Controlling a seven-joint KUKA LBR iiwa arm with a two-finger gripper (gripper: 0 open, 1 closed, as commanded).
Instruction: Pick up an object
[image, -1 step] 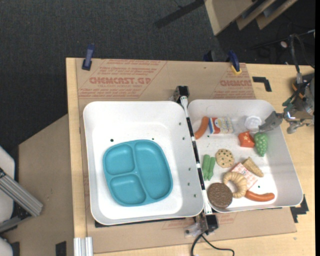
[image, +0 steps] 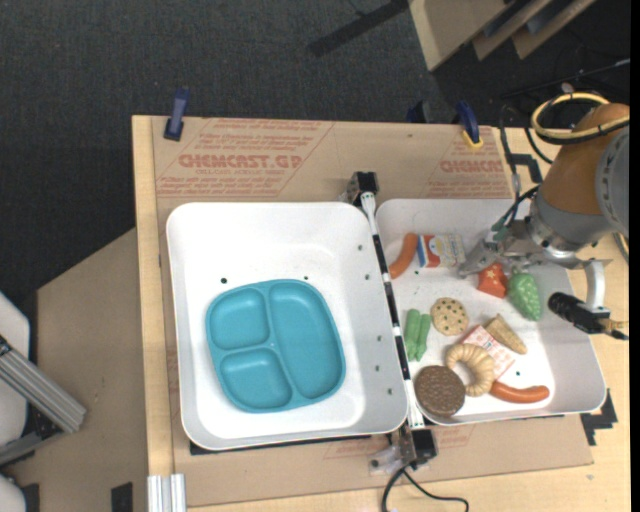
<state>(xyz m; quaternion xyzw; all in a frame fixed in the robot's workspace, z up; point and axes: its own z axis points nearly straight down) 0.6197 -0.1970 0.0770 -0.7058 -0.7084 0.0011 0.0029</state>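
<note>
Bright, even light falls from overhead. The white bins (image: 190, 250) glare slightly; shadows stay soft. Focus is mildly soft throughout.

Dark grey carpet (image: 200, 60) covers the floor across the top and left of the frame. A tan wooden bench (image: 100, 300) fills the centre, topped by a brown sheet (image: 250, 155) printed with red lettering and held by blue clamps (image: 177, 112) at its upper edge. Pale wooden furniture (image: 500, 30) juts in at the upper right. A metal rail (image: 35, 385) sits at the lower left.
</note>
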